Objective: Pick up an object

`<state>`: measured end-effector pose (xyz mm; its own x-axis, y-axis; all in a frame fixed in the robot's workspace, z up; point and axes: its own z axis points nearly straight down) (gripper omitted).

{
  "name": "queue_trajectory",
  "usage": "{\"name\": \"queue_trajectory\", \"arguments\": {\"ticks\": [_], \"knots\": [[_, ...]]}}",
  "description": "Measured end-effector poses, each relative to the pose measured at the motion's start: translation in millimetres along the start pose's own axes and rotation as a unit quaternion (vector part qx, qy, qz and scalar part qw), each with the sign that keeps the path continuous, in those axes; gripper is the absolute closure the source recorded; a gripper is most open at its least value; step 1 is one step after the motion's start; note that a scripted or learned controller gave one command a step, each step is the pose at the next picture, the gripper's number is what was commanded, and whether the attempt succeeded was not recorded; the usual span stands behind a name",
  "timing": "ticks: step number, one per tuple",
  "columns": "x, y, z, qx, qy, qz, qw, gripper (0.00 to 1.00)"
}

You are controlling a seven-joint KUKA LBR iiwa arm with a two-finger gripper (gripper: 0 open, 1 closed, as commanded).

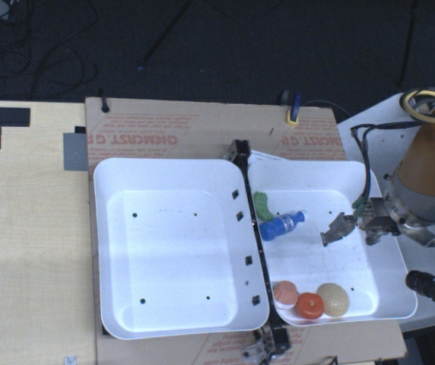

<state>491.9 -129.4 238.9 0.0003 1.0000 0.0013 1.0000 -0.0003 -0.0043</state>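
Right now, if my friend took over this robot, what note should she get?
Two-finger gripper: over the right white bin, fingers apart, nothing between them.
Things, all in that bin: blue plastic bottle and green item near the divider; pink round piece, red tomato-like ball and beige ball along the near edge.
Done: nothing picked.
Left: grasp one object and lift.
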Motion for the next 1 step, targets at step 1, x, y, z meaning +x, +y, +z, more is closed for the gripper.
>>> {"name": "queue_trajectory", "arguments": {"ticks": [1], "knots": [[-39.6,-8.7,-26.5,-0.001,-0.001,0.001,1.0,0.0]]}}
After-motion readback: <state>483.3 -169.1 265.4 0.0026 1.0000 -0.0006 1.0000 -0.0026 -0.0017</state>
